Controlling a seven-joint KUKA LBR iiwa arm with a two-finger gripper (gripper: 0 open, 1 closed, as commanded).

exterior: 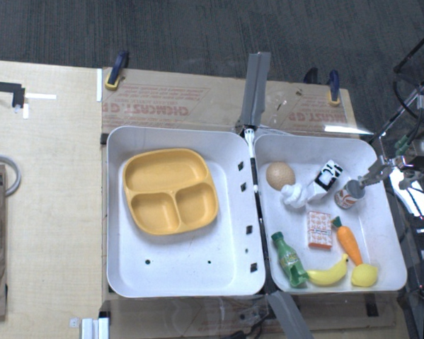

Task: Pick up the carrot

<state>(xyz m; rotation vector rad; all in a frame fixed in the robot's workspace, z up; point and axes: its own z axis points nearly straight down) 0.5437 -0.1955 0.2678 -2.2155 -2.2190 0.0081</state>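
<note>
The carrot point(349, 244) is orange with a green top. It lies in the right bin point(396, 242) toward the front right, its tip pointing at the front corner. The gripper point(368, 180) reaches in from the right edge, over the bin's back right part, just beside a small can point(346, 196). It hovers well behind the carrot, apart from it, and nothing shows in its grasp.
The right bin also holds a brown egg-like ball point(280, 174), a white crumpled piece point(293, 196), a black-and-white item point(328, 176), a pink box point(319, 230), a green bottle point(289, 259), a banana point(328, 273) and a lemon point(364, 275). A yellow divided plate point(170, 190) lies in the left bin point(192, 277).
</note>
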